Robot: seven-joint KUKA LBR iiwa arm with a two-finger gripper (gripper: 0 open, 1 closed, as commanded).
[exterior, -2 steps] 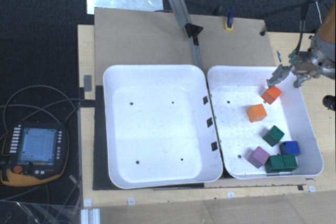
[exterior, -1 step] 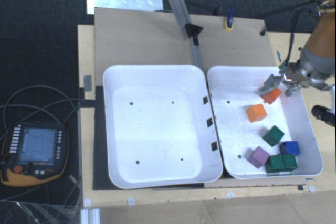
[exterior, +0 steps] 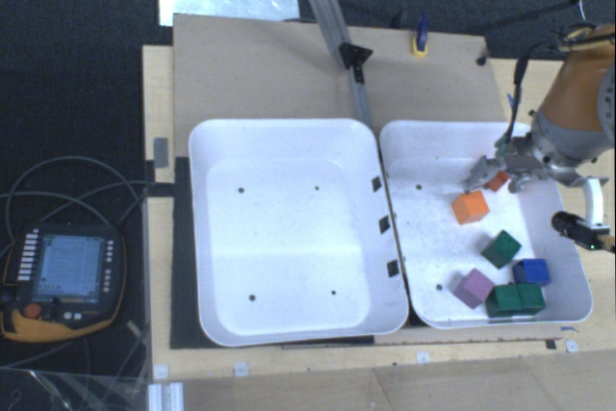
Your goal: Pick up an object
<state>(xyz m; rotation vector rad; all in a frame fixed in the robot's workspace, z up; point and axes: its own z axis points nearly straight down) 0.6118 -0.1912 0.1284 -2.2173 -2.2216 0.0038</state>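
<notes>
Camera view: jaws low over the orange blocks in the right bin

You have the gripper [exterior: 499,170] down inside the right bin [exterior: 423,149], near its far right wall. A small orange-red piece [exterior: 498,180] sits right at the jaws, but you cannot tell from this angle whether they are apart, together, or clamped on it. Treat the grasp as unconfirmed.

Just beside it, toward the bin's middle, lies the orange cube [exterior: 471,207], apart from the rest. Nearer the front right corner you have a dark green cube [exterior: 501,248], a blue cube [exterior: 531,271], a purple cube [exterior: 474,288] and a green block [exterior: 515,300], the last three crowded close together. The left bin [exterior: 279,135] stands alongside on the desk [exterior: 260,63].

Judgement: these look like small, rigid, light blocks with flat faces, not fragile. Take hold across two opposite flat sides, not corner to corner, since smooth faces may slip. The orange cube offers the clearest approach; the clustered ones risk jaw collisions with neighbours.
</notes>
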